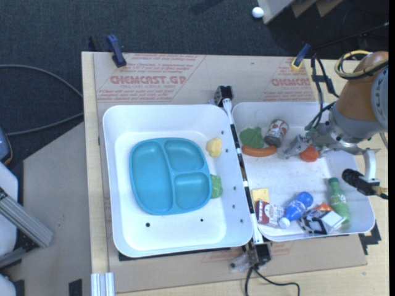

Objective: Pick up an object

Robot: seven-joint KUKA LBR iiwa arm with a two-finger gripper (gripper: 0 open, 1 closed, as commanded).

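Note:
My gripper [306, 145] is low in the right bin [364, 224], near its back right part, under the grey wrist and orange band. A small red-orange object [310, 155] lies right below it, partly covered by it. Just to the left are a small tin can [277, 131] and a carrot with green leaves [255, 144]. At the front of this bin lie a green bottle [337, 198], a blue bottle [297, 207], a red and white packet [268, 213], a yellow piece [260, 195] and a small colourful box [322, 219].
The left bin [117, 134] holds a blue divided plate [170, 175], a yellow lump [214, 147] and a green piece [215, 186] at the plate's right edge. A ridge with black clamps [224, 94] separates the bins. A black part [358, 180] of the arm sticks out over the right bin.

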